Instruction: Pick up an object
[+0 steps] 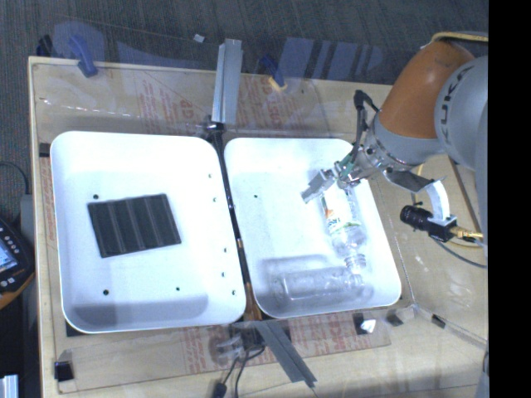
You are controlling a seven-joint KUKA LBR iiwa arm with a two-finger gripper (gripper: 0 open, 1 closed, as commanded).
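- Right now the grey two-finger gripper (338, 177) hangs over the upper right part of the right-hand shallow white bin (257, 222), on the arm with the orange band (423, 89).
- Whether anything is in its grasp I cannot tell; the metal parts at the wrist blur together from this high slanted camera.
- Just below it lies a clear plastic bottle with a white and orange label (343, 226), its long axis running from the gripper down toward the bin's near right corner.
- A second clear plastic container (314, 282) lies on its side along the near wall, its long axis across the bin, touching or nearly touching the bottle's lower end.
- My judgement: the labelled bottle is the closer target, and the fingers should close across its narrow width.
- A dark ribbed rectangular slab (133, 224) lies in the left-hand white bin (75, 172), well apart from the arm.
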